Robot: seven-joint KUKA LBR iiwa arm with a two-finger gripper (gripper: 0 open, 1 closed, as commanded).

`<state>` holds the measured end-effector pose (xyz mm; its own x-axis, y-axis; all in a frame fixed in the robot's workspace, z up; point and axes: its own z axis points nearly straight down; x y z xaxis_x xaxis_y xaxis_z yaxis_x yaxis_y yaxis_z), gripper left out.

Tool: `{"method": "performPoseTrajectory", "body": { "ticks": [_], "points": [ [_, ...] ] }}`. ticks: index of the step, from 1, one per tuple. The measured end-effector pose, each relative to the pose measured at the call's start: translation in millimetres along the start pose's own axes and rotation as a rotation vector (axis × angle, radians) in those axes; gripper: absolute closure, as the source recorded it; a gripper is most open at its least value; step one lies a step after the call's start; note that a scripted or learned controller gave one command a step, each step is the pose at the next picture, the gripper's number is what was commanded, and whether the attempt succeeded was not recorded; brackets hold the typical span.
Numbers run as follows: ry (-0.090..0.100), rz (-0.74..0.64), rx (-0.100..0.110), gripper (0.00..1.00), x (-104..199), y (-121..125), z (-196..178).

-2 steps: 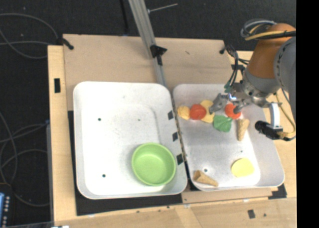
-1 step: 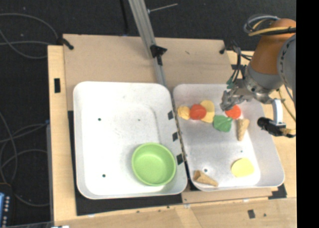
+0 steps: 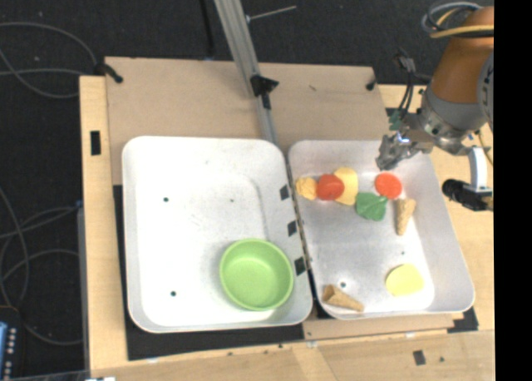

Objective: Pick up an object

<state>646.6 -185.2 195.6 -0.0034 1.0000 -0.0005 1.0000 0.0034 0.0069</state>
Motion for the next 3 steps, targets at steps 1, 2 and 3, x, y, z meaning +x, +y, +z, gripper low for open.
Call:
{"method": "performPoseTrajectory", "body": {
  "ticks": [1,2,3],
  "points": [
    [-0.001,-0.001,-0.002,1.0,-2,1,-66],
    [-0.001,-0.002,0.0,1.0,-3,2,-107],
    [0.001,-0.004,0.006,1.0,52,2,-108]
  ]
}}
